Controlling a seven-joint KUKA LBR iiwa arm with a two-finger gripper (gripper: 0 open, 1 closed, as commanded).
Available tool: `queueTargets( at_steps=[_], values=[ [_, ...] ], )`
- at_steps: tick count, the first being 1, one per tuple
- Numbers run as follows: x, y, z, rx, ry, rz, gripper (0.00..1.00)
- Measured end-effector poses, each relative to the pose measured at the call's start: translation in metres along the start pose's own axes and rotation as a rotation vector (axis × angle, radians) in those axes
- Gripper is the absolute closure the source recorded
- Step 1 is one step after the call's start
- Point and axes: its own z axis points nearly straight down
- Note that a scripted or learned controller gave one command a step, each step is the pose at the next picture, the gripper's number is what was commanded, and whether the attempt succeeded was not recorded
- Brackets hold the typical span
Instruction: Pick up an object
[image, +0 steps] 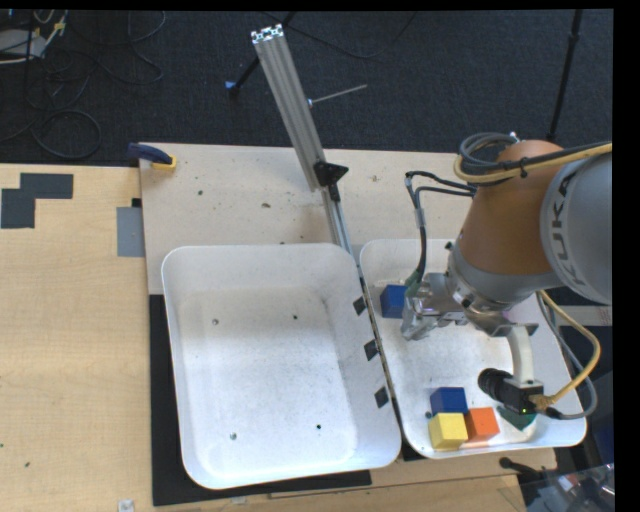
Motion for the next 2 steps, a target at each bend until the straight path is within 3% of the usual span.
queueTargets(
  at_steps=[2],
  values=[
    [0.105, -0.032, 0.003, 0.001, 0.000, -0.002, 1.00]
  ],
)
